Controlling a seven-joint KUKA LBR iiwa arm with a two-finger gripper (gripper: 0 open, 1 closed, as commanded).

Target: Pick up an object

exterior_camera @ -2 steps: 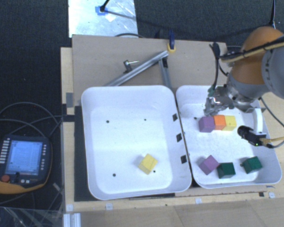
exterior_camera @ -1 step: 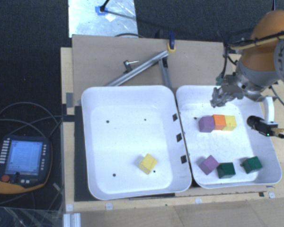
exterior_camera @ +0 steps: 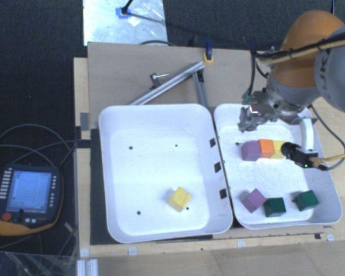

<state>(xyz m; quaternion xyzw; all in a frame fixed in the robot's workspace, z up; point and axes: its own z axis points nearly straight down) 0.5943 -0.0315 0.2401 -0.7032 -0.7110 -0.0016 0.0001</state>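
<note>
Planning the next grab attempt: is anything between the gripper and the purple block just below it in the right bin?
Nothing visible does. The gripper hangs above the right bin, just up from the purple block. An orange block touches that block's right side, which may crowd a finger.

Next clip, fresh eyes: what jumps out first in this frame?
The grey arm with its orange band reaches in from the right, its gripper hanging over the far end of the right bin. Just below it sits a row of purple block, orange block and a yellow one beside them. A lone yellow cube lies in the left bin.
</note>
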